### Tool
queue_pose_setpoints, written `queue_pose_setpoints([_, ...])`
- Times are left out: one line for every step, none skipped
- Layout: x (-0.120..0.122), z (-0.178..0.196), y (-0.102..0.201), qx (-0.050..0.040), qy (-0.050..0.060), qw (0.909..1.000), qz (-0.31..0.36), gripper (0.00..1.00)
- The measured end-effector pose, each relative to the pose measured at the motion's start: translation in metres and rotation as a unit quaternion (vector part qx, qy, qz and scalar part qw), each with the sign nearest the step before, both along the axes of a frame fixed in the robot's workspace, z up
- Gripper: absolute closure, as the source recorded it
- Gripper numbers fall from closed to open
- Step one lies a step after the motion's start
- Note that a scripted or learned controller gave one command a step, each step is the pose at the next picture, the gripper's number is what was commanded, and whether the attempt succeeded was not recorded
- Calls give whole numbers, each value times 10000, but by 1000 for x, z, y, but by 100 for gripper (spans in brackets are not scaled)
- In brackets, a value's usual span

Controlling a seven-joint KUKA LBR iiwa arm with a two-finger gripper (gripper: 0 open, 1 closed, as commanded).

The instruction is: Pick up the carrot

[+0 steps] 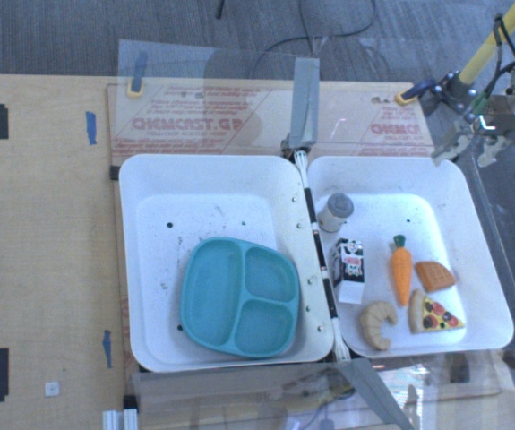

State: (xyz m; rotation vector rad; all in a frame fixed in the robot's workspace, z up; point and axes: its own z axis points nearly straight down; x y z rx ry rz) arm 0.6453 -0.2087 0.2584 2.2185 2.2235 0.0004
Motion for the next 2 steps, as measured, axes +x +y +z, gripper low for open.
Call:
queue_pose_setpoints([-21,-130,10,-3,-6,9985,556,0])
queue_pose_setpoints([-71,-170,64,-10,-28,9986,526,0])
